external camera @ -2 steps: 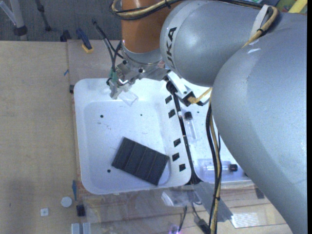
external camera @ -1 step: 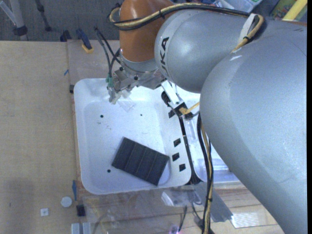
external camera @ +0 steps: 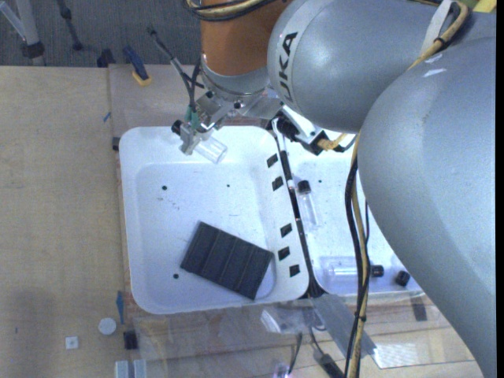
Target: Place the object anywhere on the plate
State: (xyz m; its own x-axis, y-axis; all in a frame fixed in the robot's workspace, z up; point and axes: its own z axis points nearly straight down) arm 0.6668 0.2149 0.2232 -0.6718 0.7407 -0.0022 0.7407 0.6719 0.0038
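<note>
Dark slab (external camera: 227,260) in left bin, well below tool (external camera: 191,138)

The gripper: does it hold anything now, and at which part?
It cannot be told. The gripper is at the far rim of the left bin, with something clear beside it; the dark ridged plate lies apart.

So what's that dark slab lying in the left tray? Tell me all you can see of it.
The slab is a flat, dark grey to black rectangle, matte, with faint parallel grooves dividing it into strips. What it is made of I cannot tell. It lies flat on the floor of the left bin, toward the near right corner, turned at a slant to the bin's walls. Nothing rests on it. The gripper is at the bin's far rim, well apart from it.
</note>
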